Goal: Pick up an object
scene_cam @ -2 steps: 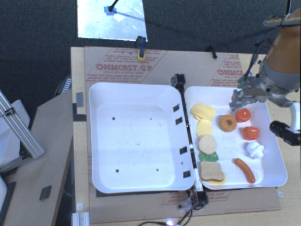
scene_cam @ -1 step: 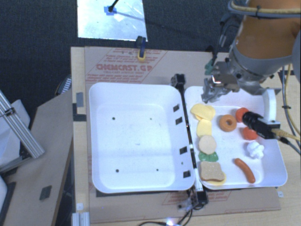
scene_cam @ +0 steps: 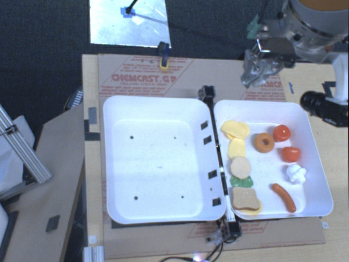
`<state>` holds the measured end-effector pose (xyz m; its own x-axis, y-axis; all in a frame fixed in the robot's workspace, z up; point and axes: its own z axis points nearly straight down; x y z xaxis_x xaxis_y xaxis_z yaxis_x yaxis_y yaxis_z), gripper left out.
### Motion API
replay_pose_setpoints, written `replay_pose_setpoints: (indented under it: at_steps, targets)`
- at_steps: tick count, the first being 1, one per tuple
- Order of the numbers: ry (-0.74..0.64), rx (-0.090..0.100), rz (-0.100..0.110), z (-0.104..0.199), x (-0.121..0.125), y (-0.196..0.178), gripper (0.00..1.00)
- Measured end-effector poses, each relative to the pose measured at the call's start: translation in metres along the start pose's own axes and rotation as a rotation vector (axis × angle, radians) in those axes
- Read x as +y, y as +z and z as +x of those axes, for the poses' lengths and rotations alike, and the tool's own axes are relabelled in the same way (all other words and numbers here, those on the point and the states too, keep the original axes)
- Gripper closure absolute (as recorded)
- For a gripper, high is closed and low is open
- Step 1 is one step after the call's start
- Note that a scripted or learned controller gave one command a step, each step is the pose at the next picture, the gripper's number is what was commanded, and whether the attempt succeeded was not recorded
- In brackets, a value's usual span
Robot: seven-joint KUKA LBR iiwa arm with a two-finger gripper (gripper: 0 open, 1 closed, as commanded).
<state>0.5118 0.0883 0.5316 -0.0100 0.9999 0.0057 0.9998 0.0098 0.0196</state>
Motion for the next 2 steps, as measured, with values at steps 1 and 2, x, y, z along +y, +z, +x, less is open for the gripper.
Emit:
replay_pose_setpoints:
  at_steps: [1, 2]
  targets:
    - [0.004, -0.004, 0.016, 0.011, -0.026, -0.005, 1.0]
    - [0.004, -0.004, 0.016, 0.026, -0.025, -0.004, 1.0]
